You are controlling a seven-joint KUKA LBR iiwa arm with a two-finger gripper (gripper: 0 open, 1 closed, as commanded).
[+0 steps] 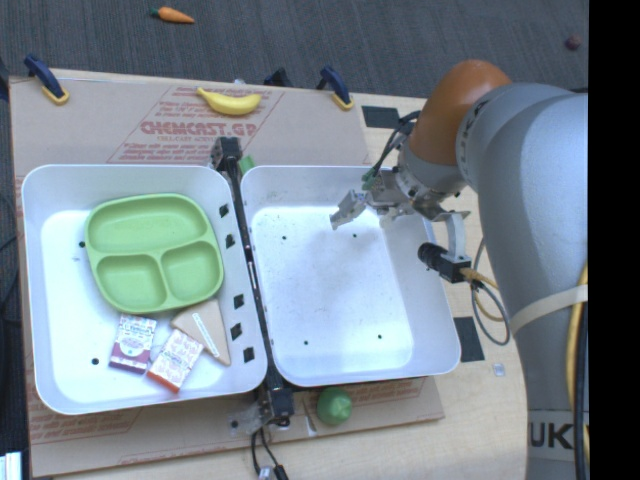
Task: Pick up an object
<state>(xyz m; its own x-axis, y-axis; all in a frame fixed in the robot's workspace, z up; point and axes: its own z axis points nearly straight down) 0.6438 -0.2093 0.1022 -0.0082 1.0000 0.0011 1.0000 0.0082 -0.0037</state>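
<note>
Gripper [352, 211] sits over the right bin [430, 340] near its top edge; can't tell its state, nothing seen held. Nearest pickables are in the left bin [40, 268] btm-left corner, well apart from it: two snack packs [158, 352], prob light and crinkly, grab across short sides. Green plate [153, 249] stiff, wide, awkward.

Light green divided plate [155, 249] in white left bin [40, 298]; yellow banana [230, 99] beyond it, green ball [335, 405] near right bin.
</note>
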